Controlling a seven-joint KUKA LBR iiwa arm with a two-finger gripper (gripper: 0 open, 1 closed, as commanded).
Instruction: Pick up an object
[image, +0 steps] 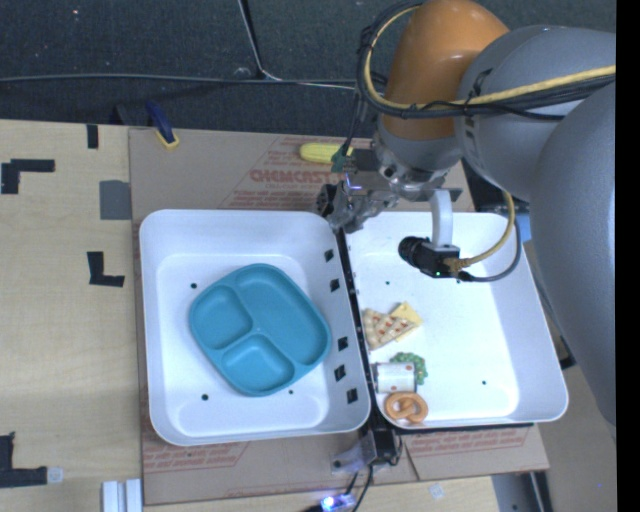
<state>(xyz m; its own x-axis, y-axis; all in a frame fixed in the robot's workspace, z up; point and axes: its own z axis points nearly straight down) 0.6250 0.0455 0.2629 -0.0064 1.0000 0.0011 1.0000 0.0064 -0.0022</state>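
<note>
Tool (352, 205): mounted below the grey wrist and orange band of the arm (440, 70), positioned over the far end of the divide between the two bins, at the far-left corner of the right bin (500, 340); whether it is released or clenched cannot be told, and nothing is seen grasped in it. A black cylindrical fitting (425, 255) with a yellow cable is seen just to the right of the tool, above the far part of the right bin. Right bin, white and shallow: four small items are gathered along its left wall toward the near-left corner. Listed from far to near: a waffle-patterned cracker piece with a yellow wedge (390, 323); a small green leafy item (411, 362); a small white cylinder (393, 377) touching the green item; an orange pretzel-shaped item (406, 406) at the near-left corner, just beside the cylinder. All four are lying on the bin floor, well apart from the tool. Left bin (170, 250), white and shallow: one blue compartmented plate (258, 328) is held, lying flat near the middle, turned at a slant to the bin walls. Tabletop (60, 300): pale wood with black tape marks on the left part; a brown cardboard sheet (220, 170) is laid under both bins. A yellow object (320, 152) is seen on the cardboard beyond the bins, near the far edge, just left of the tool.
</note>
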